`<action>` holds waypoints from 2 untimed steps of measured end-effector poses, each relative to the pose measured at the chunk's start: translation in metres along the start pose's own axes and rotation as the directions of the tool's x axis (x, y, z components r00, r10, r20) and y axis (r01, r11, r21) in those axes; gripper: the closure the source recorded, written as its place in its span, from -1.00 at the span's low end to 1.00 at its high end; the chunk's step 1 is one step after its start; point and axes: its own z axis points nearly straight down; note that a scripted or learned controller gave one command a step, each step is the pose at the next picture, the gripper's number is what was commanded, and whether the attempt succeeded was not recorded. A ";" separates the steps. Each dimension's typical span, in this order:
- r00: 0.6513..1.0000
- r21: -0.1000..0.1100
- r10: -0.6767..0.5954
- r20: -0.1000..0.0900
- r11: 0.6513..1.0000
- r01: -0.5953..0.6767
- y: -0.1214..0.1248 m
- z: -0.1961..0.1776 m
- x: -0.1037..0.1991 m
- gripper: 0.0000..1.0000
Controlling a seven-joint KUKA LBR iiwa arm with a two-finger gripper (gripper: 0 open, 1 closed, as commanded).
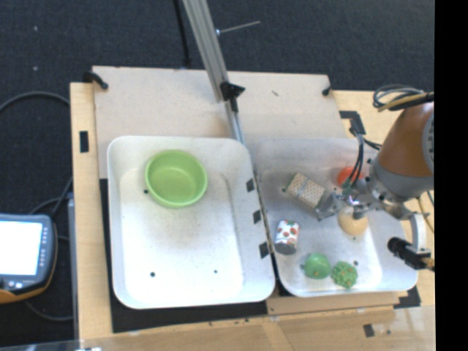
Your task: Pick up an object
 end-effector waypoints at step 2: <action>1.000 -0.009 0.005 0.000 1.000 -0.005 -0.002 -0.059 -0.005 1.00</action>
